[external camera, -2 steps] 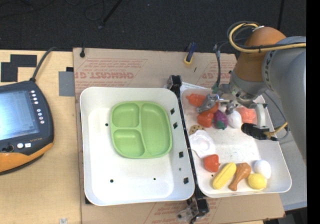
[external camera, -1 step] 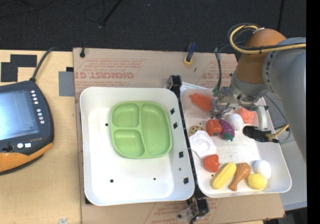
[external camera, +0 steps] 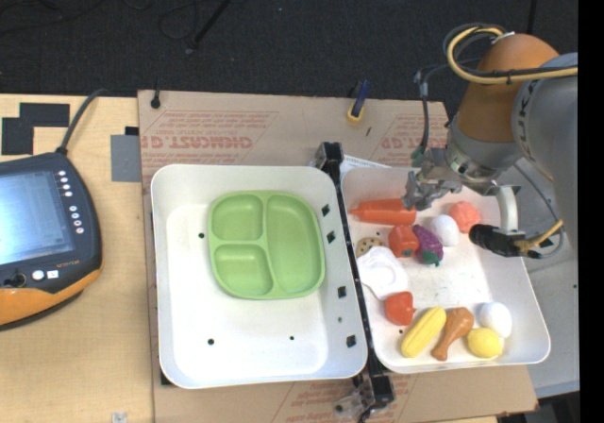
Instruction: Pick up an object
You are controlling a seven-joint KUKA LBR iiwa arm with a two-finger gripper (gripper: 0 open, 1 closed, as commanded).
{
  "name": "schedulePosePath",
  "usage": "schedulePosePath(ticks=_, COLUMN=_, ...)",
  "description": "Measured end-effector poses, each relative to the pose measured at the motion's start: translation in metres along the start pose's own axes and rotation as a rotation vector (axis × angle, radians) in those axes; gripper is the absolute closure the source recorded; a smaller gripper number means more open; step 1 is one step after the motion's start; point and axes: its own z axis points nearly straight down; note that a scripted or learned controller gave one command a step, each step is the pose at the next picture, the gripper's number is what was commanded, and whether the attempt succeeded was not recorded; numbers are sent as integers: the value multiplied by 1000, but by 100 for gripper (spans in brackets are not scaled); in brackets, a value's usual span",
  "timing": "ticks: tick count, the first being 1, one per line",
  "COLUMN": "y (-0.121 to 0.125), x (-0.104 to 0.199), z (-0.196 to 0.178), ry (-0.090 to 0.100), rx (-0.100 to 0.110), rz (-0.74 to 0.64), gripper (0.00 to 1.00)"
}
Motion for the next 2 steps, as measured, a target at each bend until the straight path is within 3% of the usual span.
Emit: schedulePosePath(ticks=2, y=5, x=-9, z=-78, ry=0, rx=1, rz=0, gripper=100)
